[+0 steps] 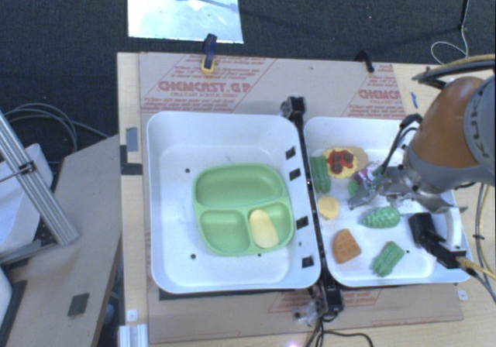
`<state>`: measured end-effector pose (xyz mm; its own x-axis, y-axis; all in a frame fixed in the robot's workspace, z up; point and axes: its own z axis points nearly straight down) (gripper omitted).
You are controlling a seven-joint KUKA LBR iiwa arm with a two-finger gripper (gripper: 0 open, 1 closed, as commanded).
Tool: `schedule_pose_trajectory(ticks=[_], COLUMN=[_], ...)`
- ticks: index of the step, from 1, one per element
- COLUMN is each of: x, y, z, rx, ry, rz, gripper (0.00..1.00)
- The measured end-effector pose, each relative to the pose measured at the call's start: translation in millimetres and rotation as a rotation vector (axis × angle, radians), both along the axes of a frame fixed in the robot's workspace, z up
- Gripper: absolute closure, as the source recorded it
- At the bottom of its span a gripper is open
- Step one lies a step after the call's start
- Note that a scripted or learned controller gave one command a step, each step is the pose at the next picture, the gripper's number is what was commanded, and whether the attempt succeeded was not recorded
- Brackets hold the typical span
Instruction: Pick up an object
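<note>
Currently, the pincer [370,189] sits low in the right bin [387,276]; whether its fingers are open or closed cannot be told, and nothing is visibly held. Seven toy foods lie around it: one green knobbly piece [381,218] just below, one purple piece [361,180] beside it, one pizza slice [344,159] above-left, one green pod [319,173] and one yellow piece [328,207] to its left, one orange piece [346,245] and one green ridged piece [387,258] below. Well left, the left bin [170,206] holds one green tray [232,190] containing one yellow item [263,228].
</note>
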<state>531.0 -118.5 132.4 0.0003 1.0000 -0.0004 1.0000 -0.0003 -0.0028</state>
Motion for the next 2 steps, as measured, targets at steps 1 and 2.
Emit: schedule_pose_trajectory(ticks=[1,2], x=[25.5,-48.0], y=[4.9,-8.0], z=[-50.7,-48.6], rx=[0.0,0.001], ry=[-0.002,0.002], rz=[0.005,-0.003], gripper=[0.0,0.0])
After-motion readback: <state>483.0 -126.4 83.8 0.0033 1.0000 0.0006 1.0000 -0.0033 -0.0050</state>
